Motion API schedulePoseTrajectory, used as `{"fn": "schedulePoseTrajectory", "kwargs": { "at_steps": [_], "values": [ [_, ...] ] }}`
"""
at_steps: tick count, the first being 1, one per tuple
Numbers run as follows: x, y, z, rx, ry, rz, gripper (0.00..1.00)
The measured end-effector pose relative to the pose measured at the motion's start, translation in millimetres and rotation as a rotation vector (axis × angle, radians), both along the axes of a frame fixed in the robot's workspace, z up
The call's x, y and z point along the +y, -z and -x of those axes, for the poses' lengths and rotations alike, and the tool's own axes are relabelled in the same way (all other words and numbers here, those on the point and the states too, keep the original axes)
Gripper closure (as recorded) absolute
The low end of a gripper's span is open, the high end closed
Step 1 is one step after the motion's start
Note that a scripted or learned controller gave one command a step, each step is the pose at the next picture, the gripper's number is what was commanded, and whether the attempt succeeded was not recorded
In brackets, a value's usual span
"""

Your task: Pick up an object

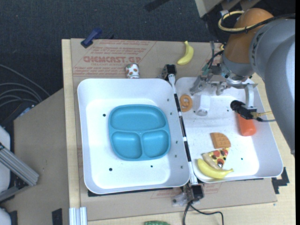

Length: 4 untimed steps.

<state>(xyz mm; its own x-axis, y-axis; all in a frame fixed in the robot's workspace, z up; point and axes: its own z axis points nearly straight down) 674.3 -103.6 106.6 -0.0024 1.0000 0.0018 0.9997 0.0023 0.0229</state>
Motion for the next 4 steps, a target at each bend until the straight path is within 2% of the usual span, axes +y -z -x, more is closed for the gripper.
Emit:
{"fn": "schedulePoseTrajectory", "kwargs": {
  "at_steps": [1, 2, 3, 4],
  "values": [
    [-17, 22, 8, 0.025, 0.003, 0.002, 0.0],
    [-16, 11, 7, 0.022, 0.001, 0.004, 1.0],
    [-16, 12, 7, 0.023, 0.001, 0.004, 0.0],
    [-16, 1, 7, 0.02, 0.0, 0.006, 1.0]
  ]
}}
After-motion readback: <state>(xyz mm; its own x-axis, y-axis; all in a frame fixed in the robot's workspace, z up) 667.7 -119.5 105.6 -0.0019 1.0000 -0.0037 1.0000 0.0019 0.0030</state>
